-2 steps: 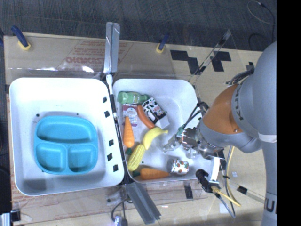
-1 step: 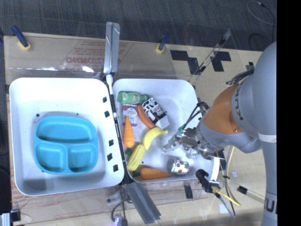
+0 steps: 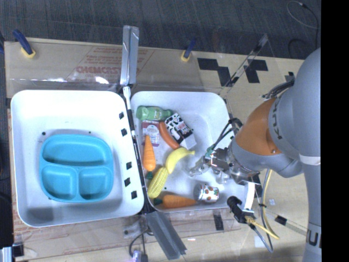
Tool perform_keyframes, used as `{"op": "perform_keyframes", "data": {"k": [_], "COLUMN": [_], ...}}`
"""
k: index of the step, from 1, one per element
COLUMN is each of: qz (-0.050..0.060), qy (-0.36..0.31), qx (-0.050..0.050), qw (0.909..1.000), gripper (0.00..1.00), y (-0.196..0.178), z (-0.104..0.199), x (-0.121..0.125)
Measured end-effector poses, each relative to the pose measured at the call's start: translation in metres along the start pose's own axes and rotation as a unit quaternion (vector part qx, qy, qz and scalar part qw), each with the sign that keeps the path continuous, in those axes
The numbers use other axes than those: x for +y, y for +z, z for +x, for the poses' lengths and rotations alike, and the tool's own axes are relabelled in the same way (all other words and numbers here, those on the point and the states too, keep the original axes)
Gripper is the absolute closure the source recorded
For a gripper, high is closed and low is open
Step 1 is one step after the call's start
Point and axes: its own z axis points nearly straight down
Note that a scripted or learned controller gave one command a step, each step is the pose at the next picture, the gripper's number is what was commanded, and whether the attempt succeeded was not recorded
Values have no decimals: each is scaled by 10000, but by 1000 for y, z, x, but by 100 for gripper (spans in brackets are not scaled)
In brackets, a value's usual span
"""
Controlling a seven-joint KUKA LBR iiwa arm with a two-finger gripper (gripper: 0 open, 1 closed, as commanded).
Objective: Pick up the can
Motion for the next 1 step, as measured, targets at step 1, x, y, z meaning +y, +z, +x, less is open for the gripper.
{"op": "perform_keyframes", "data": {"k": [1], "qz": [1], "qy": [44], "qx": [2], "qw": [10000], "gripper": [0], "y": [0], "z": [1], "x": [-1]}}
